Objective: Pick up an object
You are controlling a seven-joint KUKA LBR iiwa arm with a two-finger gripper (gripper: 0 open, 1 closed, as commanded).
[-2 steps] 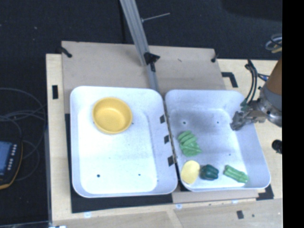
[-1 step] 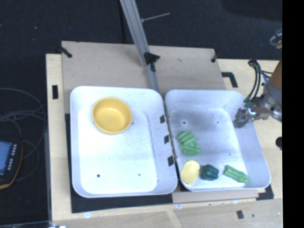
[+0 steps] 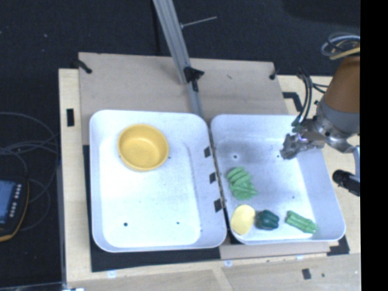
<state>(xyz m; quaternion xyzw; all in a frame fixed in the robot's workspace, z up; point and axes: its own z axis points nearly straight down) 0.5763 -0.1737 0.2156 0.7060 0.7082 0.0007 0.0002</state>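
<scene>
A slanted view from above shows a pale tabletop [image 3: 254, 83] carrying two shallow white bins side by side.

The left bin [image 3: 151, 217] holds one thing: a round yellow bowl [image 3: 143, 147], upright, near its upper left corner.

The right bin [image 3: 267, 132] holds four small things, all toward its near edge. A light green ridged piece [image 3: 241, 183], like a leafy vegetable, lies near the left wall. Below it is a pale yellow rounded piece [image 3: 242, 219], lemon-like, close to the bin's lower left corner. Just beside that on the right is a dark green lump [image 3: 267, 220], perhaps a toy pepper; whether the two touch cannot be told. Further right, apart from the lump, lies a bright green elongated piece [image 3: 301, 222].

The grey arm [image 3: 342, 99] with its orange band enters from the right. Its gripper [image 3: 293, 145] is over the upper right part of the right bin, well apart from all four things. How far open it is cannot be told at this size, and nothing is seen in it.

Judging by looks, these are small toy foods, probably light and fairly stiff, with smooth surfaces that could slip. The elongated green piece looks the easiest pick: it lies alone, and closing across its narrow width should give a firm hold. The yellow piece and dark lump sit close together and near the wall, which leaves little room.
</scene>
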